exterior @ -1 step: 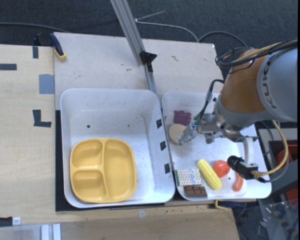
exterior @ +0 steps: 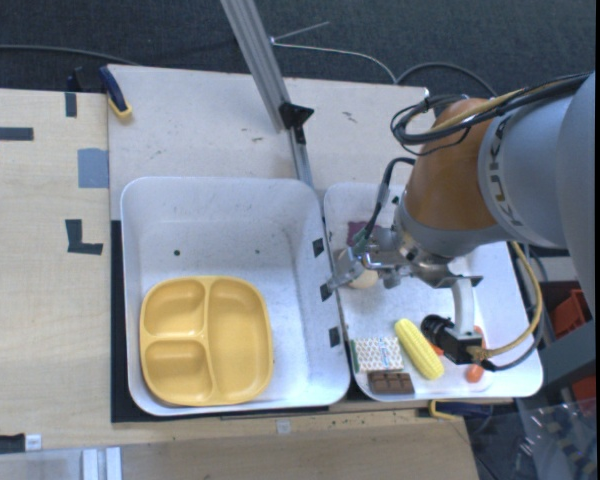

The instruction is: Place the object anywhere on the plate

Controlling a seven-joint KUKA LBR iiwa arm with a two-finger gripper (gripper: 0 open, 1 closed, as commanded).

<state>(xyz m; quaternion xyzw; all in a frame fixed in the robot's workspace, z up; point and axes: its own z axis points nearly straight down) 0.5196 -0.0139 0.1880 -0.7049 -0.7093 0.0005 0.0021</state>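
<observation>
A yellow plate (exterior: 206, 340) with three compartments lies at the front left of the left bin (exterior: 220, 208). My gripper (exterior: 364, 266) is low over the left side of the right bin (exterior: 510, 368), near the wall between the two bins. A small beige object (exterior: 365, 278) sits right at the gripper's tip, and I cannot tell whether it is held. The arm's grey and orange wrist (exterior: 455, 188) covers the back part of the right bin.
At the front of the right bin lie a yellow corn cob (exterior: 418, 347), a pale checkered piece (exterior: 377, 352), a brown chocolate block (exterior: 390, 381) and a small orange piece (exterior: 474, 373). A dark purple item (exterior: 358, 233) shows behind the gripper. A metal pole (exterior: 265, 68) slants above the bins.
</observation>
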